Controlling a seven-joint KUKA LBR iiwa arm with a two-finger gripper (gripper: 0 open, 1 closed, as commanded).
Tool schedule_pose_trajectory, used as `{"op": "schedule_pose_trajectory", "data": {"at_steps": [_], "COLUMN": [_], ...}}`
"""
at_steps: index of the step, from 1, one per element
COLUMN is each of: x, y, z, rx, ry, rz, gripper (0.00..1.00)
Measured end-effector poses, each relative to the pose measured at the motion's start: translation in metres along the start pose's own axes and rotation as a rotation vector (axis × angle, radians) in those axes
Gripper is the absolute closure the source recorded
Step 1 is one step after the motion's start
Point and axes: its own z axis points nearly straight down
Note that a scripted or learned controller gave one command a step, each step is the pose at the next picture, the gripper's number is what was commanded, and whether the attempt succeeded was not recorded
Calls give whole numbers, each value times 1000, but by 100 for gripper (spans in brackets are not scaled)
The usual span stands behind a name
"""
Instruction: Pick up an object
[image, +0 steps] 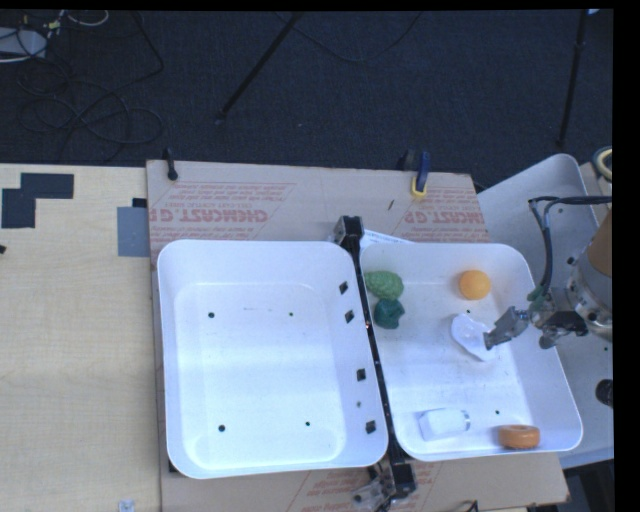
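White object (466, 334) lies mid right bin (548, 300), gripper (503, 331) just beside its right edge, fingers apparently spread, nothing between them. Best approach: centre over object, descend straight, close on narrow side. Orange ball (474, 285) sits apart, no obstacle.

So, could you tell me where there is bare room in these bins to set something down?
The left bin has bare floor wall to wall. In the right bin, the middle strip is free. Crowded: the gripper by the white piece, and the green lumps by the divider.
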Motion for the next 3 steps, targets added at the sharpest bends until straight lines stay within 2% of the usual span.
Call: {"op": "schedule_pose_trajectory", "data": {"at_steps": [1, 2, 3], "x": [-29, -29, -29], "y": [39, 41, -34], "z": [-54, -106, -48], "rx": [-7, -6, 9], "ry": [-4, -2, 4], "rz": [-4, -3, 3], "gripper": [0, 0, 0]}}
